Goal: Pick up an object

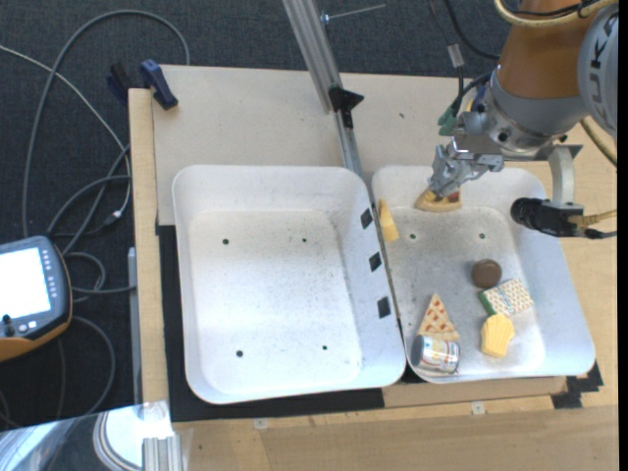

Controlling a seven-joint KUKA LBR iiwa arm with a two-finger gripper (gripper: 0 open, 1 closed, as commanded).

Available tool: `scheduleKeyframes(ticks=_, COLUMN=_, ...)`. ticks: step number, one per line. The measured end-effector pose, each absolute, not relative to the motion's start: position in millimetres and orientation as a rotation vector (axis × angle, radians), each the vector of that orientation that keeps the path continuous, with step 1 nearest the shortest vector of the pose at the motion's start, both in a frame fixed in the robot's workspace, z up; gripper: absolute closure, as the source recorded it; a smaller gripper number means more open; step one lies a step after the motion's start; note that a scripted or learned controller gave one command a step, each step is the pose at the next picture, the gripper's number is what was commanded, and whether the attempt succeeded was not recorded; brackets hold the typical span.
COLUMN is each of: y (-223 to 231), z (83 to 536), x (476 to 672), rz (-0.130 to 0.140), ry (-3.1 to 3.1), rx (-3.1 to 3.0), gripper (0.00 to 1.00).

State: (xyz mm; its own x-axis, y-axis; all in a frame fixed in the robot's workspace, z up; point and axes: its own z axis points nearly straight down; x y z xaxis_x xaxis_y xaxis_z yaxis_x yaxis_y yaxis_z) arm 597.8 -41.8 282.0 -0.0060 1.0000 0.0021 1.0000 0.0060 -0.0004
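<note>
Here we see the gripper (444,186) low over the right bin (559,292), directly above a tan wedge (438,201). We cannot tell how its jaws stand.

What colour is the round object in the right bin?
Brown: the round object reads plain dark brown in the camera view.

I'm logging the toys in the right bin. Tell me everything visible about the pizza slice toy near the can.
The pizza slice toy is a small flat triangle, orange-yellow with red spots, looking like plastic or rubber. It lies on the floor of the right bin near the front edge, its tip pointing away from the front. Its wide end meets the can, lying on its side.
</note>
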Motion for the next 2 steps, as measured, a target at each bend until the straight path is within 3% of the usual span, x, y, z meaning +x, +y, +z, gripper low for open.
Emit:
scheduleKeyframes(ticks=1, y=4, z=271, x=598.6, rz=0.002, ry=-2.225, rx=-2.212, gripper=1.00)
scheduleKeyframes(ticks=2, y=59, z=263, x=579.4, rz=0.002, ry=-2.225, rx=-2.210, gripper=1.00)
